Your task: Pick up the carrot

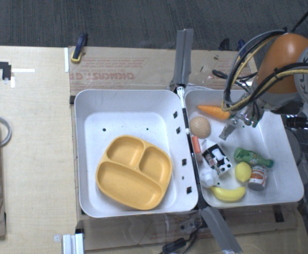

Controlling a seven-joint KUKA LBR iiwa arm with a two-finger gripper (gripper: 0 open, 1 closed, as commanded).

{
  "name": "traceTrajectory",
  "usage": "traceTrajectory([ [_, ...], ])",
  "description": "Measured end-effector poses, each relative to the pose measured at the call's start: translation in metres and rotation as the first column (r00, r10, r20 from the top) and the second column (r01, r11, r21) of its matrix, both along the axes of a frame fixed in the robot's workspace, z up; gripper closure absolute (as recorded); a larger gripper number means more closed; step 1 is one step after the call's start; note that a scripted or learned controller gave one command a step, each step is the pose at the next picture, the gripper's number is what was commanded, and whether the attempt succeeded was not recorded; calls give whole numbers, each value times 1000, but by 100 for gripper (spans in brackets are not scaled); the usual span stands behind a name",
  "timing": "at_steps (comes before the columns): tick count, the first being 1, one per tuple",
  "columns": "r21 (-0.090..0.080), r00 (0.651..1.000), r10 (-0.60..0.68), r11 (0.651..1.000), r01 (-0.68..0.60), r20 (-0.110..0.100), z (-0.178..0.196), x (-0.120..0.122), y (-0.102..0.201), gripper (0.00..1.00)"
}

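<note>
The tool [237, 123] hangs low over the back part of the right bin [286, 157], at the end of the grey arm [289, 62] with its orange band. Black and yellow cables loop around it. Its tip is just beside the thick end of the carrot [214, 110], and I cannot tell if it is spread or pressed together. The carrot is not between its tips.

The biggest thing is the tabletop [32, 142], pale wood on the left with a sheet of brown cardboard at the back. Two white bins sit on it side by side. The left bin [90, 110] holds a yellow plate [134, 172] with three parts, lying near the front of the bin.

The right bin holds many small things. The orange carrot lies on its side near the back left corner, pointing left. Just in front of it is a round tan ball [200, 126]. A thin red stick [196, 144] lies by the left wall. Near the middle sits a little black and white toy [217, 159]. A green thing [253, 156] lies to the right of it. Below that are a yellow lemon [243, 172] and a small can [257, 178], touching each other. A banana [228, 193] lies at the front.
</note>
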State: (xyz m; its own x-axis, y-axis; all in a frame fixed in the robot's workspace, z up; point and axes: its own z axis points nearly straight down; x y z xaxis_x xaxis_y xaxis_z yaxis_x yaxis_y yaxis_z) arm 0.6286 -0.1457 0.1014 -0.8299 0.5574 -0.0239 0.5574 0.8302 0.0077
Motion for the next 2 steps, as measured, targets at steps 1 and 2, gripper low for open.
traceTrajectory([
  [1, 6, 994, -108, 994, 108, -19, 33, 11, 12, 0],
  [2, 6, 946, -325, 946, 325, -21, 91, -12, 57, 0],
])
